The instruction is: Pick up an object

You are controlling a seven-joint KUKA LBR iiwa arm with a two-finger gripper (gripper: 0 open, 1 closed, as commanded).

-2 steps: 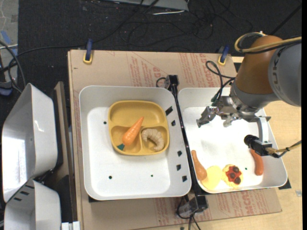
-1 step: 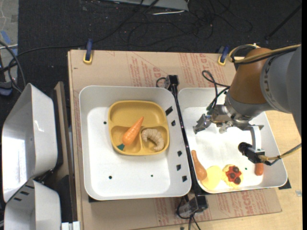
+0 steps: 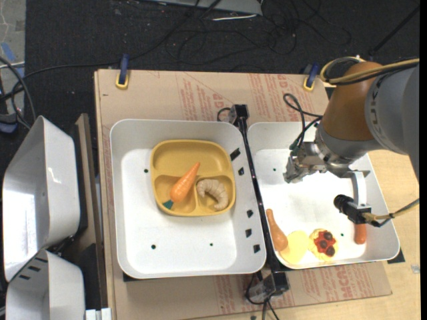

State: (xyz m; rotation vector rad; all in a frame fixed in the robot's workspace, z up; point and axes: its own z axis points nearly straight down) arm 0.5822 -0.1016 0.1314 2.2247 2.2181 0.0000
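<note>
Gripper (image 3: 298, 165): hangs over the upper middle of the right bin (image 3: 383, 192), above bare floor; from where I stand I cannot tell its state.
Nearest items: a small orange piece (image 3: 360, 234) by the right wall; a yellow slice topped with red and dark bits (image 3: 320, 243) and an orange drumstick-shaped toy (image 3: 275, 231) along the near wall.
Left bin (image 3: 133, 179): a yellow divided plate (image 3: 192, 153) carrying a carrot (image 3: 185, 183) and a pale shrimp (image 3: 213, 192).
Handling: the drumstick looks like light, stiff, slick plastic; I would pinch across its fat end.
</note>
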